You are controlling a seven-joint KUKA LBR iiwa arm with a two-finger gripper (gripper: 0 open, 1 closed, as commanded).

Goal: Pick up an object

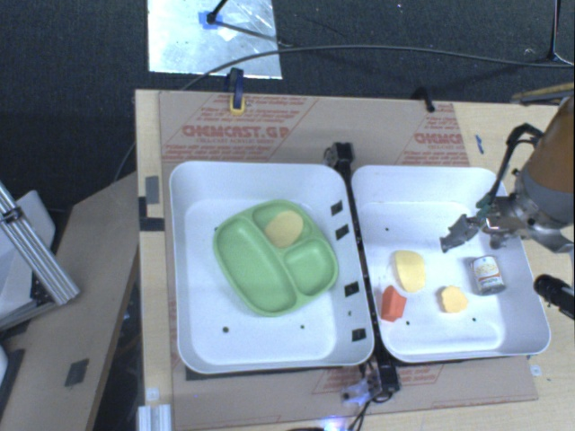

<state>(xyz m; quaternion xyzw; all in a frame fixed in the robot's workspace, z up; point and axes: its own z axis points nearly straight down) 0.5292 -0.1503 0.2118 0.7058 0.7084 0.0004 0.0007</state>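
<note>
End effector, fingers' spread unclear, hovers over the right bin near its far-right wall, beside the upright jar

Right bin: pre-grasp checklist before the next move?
1. Targets present in right bin: ok. Pale yellow piece, orange piece, small yellow piece, small jar.
2. Gripper over the right bin: ok, above bare floor.
3. Nothing between the jaws: ok, none seen.
4. Jaws open: cannot tell.
5. Items spaced apart: ok; orange piece sits close to the pale yellow piece.
6. Green tray out of the way: ok, in left bin.
</note>
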